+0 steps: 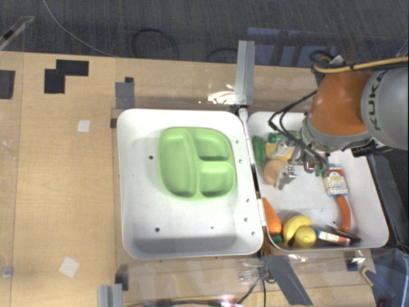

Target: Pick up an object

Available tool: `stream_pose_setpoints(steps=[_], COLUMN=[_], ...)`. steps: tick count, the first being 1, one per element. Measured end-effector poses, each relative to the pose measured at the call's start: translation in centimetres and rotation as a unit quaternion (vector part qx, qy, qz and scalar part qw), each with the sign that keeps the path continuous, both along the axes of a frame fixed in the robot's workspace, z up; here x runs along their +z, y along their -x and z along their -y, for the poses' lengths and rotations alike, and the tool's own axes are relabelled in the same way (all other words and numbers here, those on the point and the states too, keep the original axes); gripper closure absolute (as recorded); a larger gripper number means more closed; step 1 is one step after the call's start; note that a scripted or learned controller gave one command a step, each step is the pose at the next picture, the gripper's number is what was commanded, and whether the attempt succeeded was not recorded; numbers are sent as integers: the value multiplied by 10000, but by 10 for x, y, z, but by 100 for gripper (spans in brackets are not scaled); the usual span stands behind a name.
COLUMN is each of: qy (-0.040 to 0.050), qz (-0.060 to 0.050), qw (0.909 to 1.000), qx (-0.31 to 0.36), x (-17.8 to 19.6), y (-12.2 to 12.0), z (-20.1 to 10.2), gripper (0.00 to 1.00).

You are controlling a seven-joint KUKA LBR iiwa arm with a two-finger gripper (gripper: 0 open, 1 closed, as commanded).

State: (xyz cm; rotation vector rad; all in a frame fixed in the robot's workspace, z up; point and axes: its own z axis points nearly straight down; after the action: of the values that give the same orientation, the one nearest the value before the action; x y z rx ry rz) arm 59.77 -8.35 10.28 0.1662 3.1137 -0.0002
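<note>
The right bin (369,190) holds several small items. A tan rounded piece (273,170) lies near the bin's left wall, beside a green item (259,151). My gripper (297,168) hangs from the orange-banded wrist (339,104) over the upper middle of this bin, just right of the tan piece. An orange carrot (273,217), a yellow fruit (299,229) and a red-ended marker (332,237) lie along the front. To the right are a small printed carton (335,183) and an orange sausage (345,213). I see nothing held in the gripper.
The left bin (147,235) holds a green divided plate (195,162). A raised divider (252,171) separates the two bins. A grey post (245,75) stands behind them. Black cables (287,117) loop near the wrist.
</note>
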Motion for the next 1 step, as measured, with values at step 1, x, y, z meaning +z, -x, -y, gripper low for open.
stream_pose_setpoints(steps=[1], qy=[-9], qz=[-15], qw=[9997], qx=[263], x=[144], y=[-46], z=[-58], gripper=[100])
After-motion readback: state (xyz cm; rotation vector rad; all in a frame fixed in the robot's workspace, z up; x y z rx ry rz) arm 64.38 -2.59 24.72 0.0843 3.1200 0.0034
